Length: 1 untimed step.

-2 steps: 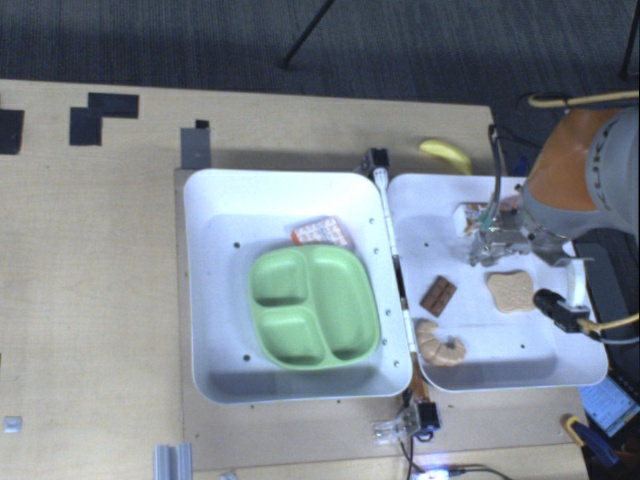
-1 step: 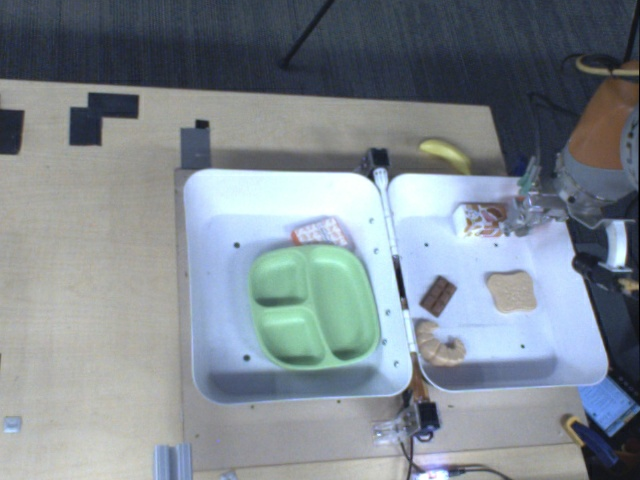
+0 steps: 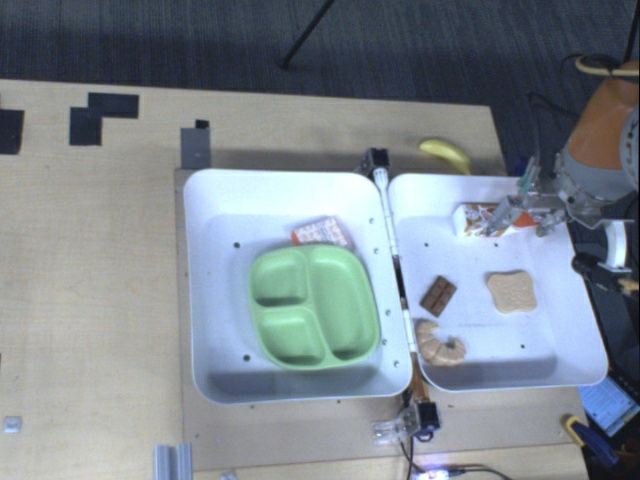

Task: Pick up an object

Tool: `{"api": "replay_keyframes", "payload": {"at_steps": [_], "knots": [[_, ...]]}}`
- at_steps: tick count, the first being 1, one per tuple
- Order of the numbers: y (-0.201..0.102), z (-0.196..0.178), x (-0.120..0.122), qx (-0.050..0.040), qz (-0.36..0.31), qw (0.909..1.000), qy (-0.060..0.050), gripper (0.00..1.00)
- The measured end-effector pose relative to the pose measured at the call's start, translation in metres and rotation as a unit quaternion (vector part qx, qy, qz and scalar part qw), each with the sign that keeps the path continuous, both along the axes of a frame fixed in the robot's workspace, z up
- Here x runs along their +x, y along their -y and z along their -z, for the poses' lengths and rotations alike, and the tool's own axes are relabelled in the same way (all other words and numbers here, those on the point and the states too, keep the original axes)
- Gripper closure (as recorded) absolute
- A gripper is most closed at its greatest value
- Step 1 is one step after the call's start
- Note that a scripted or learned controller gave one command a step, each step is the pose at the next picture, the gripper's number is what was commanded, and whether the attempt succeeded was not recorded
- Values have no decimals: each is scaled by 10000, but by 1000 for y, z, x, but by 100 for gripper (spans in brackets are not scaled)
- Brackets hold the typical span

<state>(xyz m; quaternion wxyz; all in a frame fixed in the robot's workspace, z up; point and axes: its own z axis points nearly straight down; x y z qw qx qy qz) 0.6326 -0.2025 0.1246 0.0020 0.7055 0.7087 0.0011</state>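
Observation:
The right bin (image 3: 560, 368) holds a white and orange packet (image 3: 476, 218) near its far edge. Nearer the front lie a brown chocolate piece (image 3: 438, 295), a slice of toast (image 3: 511, 292) and a pale pretzel-like pastry (image 3: 441, 345). In the left bin (image 3: 215, 268) a green divided plate (image 3: 313, 304) lies with a red and white packet (image 3: 320, 232) just behind it. My gripper (image 3: 525, 211) hangs low over the far right part of the right bin, right beside the white and orange packet's right end. Whether it touches that packet I cannot tell.
A yellow banana (image 3: 444, 153) lies on the bench behind the right bin. The arm's orange band (image 3: 603, 118) and grey wrist stand above the right bin's far right corner. Black cables and clamps sit along the bins' shared edge (image 3: 392, 258).

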Motion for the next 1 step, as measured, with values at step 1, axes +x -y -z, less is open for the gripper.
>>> {"api": "replay_keyframes", "payload": {"at_steps": [1], "knots": [[-43, 39, -51, 5, 10, 10000, -2, 0]]}}
